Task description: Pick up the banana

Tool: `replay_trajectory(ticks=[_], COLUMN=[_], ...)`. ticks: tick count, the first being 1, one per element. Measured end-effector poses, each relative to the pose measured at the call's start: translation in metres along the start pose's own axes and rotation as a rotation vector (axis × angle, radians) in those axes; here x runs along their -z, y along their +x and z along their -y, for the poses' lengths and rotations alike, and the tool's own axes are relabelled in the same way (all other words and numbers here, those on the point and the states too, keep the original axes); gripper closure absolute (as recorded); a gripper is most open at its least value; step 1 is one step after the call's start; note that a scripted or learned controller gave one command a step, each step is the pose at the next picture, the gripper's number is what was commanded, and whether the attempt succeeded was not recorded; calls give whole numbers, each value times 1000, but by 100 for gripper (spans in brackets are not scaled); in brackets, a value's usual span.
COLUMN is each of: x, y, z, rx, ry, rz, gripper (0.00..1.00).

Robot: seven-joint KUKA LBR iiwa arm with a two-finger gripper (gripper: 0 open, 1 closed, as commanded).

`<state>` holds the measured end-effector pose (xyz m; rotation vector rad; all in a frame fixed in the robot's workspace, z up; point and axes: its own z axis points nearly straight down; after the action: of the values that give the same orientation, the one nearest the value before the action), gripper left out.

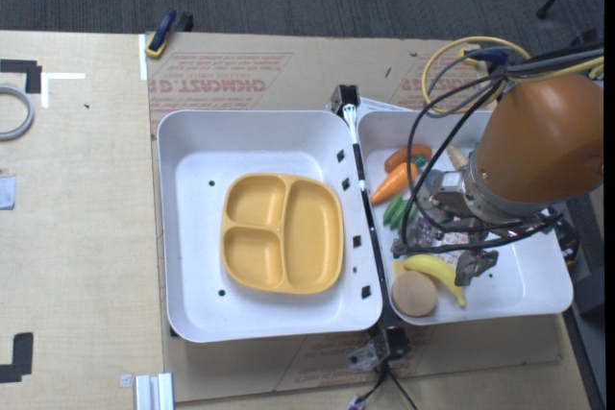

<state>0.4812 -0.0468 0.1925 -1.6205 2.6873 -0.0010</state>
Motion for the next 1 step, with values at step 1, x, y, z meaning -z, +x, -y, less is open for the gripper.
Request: replay_trajectory(ticks=[1], x=[0], y=[-14], z=[-10], rx=[276], ry=[0], rz=[1], gripper=[0])
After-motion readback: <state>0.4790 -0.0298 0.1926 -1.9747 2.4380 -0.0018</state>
